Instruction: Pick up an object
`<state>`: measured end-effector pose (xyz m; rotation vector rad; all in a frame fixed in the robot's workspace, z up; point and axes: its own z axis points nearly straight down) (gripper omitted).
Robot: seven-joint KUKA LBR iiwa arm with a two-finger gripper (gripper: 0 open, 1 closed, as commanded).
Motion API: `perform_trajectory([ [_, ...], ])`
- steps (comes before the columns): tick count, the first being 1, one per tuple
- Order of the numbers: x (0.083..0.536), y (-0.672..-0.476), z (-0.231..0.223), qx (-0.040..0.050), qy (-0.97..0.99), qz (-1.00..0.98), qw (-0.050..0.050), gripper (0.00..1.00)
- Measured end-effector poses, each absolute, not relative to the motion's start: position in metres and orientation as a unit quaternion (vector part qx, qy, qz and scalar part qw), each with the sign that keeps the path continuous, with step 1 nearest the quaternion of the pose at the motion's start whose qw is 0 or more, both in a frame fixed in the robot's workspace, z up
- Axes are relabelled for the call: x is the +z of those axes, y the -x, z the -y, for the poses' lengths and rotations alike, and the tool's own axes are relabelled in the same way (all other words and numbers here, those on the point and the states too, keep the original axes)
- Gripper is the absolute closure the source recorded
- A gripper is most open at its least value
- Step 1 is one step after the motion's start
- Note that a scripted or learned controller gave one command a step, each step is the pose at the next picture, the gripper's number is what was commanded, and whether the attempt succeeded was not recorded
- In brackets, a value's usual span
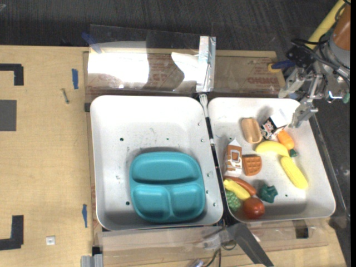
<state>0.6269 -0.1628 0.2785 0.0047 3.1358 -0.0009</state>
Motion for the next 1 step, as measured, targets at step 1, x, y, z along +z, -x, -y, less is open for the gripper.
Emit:
perform_trajectory([
  [1, 0.103, -0.6175, 0.1754, -0.0008, 0.009, -1.0, 0.005, 0.0],
])
